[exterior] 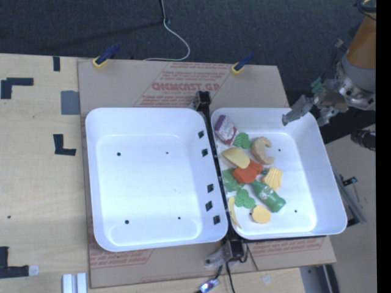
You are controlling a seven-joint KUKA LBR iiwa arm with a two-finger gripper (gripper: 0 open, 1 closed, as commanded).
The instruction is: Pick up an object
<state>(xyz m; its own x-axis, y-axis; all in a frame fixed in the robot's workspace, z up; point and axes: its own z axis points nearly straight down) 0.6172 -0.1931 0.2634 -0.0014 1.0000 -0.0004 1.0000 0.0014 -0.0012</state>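
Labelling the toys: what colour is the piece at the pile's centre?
Orange-red, seen in the camera view.

Arm: the grey KUKA arm with its orange band (365,41) reached in from the right edge of the camera view, high in the frame.
Wrist: a pale metal wrist section (354,85) sat below the orange band, angled down and to the left.
Tool: the dark two-finger tool (297,113) pointed leftward and slightly downward, its tip raised at the upper right corner region.
Load: nothing could be seen between the tool's tips.
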